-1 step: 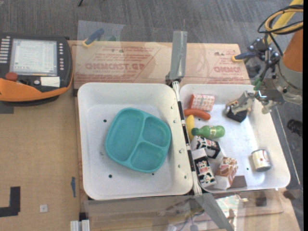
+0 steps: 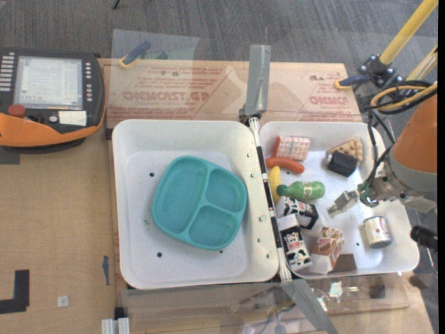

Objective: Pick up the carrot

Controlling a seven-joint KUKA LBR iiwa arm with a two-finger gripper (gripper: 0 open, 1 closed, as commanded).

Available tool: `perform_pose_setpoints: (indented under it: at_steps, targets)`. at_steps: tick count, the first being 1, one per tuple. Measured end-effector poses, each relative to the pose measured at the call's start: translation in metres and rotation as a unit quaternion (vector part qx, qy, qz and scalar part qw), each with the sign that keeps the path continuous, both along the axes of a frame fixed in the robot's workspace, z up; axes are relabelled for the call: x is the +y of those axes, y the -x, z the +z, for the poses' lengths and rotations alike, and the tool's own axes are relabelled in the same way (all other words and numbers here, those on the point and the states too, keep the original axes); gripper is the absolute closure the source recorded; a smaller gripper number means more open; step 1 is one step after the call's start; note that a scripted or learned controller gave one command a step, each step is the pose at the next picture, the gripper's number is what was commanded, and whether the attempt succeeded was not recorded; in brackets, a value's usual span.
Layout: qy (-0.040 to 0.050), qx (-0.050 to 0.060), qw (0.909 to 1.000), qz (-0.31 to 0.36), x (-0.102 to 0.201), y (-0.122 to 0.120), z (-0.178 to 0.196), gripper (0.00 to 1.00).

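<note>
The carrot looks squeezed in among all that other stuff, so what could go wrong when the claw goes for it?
The carrot lies against the bin's left wall, with a pink box just behind it and a green bottle in front. The claw might nudge or grab a neighbour instead. It could also slip off the carrot's narrow, rounded body.

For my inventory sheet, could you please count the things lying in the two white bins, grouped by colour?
Teal: 1, the divided plate in the left bin
Orange: 1, the carrot
Green: 1, the bottle
Yellow: 1, the piece beside the divider
Silver: 1, the can
Black-and-white: 2, the cartons
Red-patterned: 2, the boxes
Tan: 1, the wedge
Black: 1, the block
Total: 11
</note>
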State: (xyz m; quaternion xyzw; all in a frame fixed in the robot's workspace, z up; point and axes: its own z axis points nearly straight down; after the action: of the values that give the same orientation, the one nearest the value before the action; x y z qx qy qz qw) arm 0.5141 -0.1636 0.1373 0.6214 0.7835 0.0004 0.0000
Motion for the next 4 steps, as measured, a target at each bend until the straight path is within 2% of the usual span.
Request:
perform_pose_setpoints:
  at_steps: [1,2,3,4]
  targets:
    - [0.0004,-0.001,0.9998,-0.020,0.042,-0.044,-0.014,0.00]
    - [0.0005,0.000,0.9926,-0.122,0.059,-0.048,0.070,0.00]
    - [-0.0001,0.002,0.9662,-0.258,0.113,-0.051,0.047,0.00]
    - [-0.0010,-0.005,0.9885,-0.151,0.041,-0.024,-0.046,0.00]
